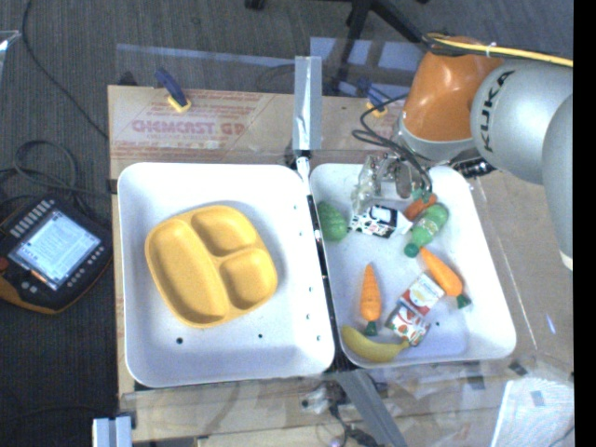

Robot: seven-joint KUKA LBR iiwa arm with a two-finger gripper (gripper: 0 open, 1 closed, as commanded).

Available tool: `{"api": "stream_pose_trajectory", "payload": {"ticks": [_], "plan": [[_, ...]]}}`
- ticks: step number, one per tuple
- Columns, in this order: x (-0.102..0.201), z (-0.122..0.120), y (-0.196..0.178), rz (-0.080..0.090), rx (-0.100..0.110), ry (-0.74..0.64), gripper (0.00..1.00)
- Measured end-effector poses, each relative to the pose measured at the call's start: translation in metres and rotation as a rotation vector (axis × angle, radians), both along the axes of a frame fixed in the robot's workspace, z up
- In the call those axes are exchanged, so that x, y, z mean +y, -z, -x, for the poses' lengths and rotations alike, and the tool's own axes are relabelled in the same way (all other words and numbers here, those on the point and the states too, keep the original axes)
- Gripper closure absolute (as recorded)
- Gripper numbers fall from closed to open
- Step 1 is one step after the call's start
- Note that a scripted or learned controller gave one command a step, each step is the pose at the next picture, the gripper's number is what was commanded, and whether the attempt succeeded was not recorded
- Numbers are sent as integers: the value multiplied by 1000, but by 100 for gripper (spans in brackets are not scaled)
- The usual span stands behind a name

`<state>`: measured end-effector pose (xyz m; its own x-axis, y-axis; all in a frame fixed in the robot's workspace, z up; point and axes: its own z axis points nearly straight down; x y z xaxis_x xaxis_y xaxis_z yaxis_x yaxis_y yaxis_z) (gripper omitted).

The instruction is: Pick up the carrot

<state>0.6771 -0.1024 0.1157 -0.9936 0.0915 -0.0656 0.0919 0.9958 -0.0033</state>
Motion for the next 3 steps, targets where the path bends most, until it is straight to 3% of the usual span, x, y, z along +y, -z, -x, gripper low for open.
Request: {"api": "stream_pose_trajectory", "payload": {"ticks": [1,2,3], "plan": [[-14,3,1,-8,3,-5,100],[-62,7,1,-10,6,23,100],[-64,11,3,-9,22,23,0]]}}
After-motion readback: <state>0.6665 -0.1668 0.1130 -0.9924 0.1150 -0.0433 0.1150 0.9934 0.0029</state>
